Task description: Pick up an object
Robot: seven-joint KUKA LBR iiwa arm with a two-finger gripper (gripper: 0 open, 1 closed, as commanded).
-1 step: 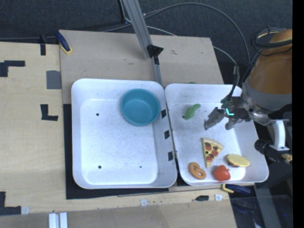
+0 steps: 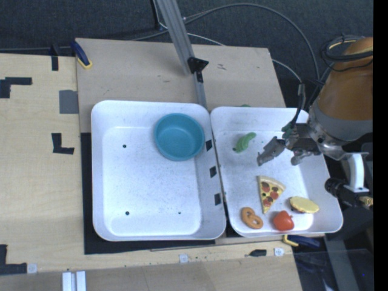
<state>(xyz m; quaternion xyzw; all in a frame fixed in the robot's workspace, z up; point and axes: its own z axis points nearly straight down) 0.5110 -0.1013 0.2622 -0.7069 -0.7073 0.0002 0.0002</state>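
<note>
My gripper (image 2: pixel 282 156) hangs over the middle of the right bin (image 2: pixel 230 121), open, with nothing between its fingers. One dark finger (image 2: pixel 267 153) points left toward a green toy (image 2: pixel 245 142), a short way off. The pizza slice (image 2: pixel 270 193) lies just below the gripper. Along the bin's front edge sit a brown pretzel (image 2: pixel 251 217), a red tomato (image 2: pixel 283 221) and a yellow bun (image 2: pixel 303 205). A blue bowl (image 2: pixel 179 136) stands at the back of the left bin (image 2: pixel 121 223).
A grey pole (image 2: pixel 176 29) slants down from the top to the seam between the bins. The arm's orange-banded body (image 2: pixel 348 96) covers the right bin's far right side. Cables (image 2: pixel 260 17) loop behind the bins.
</note>
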